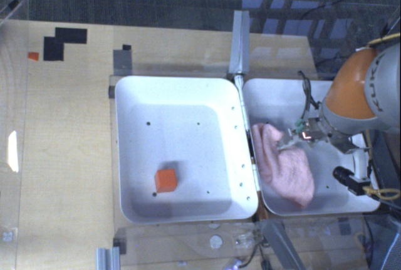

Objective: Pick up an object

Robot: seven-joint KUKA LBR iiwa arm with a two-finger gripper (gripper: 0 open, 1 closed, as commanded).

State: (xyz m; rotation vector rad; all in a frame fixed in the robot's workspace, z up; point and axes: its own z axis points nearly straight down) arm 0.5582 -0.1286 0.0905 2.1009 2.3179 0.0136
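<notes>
Claw (293, 139) of mine rests on the crumpled pink cloth (285, 165) in the right white bin (326, 200); its state I cannot tell.

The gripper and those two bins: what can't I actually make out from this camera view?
- Gripper: too small and cluttered with cables to tell how it stands over the pink cloth.
- Right bin: its right part is covered by the arm.
- Pink cloth: whatever lies beneath it is hidden.
- Orange block in the left bin: too small for surface detail.
</notes>
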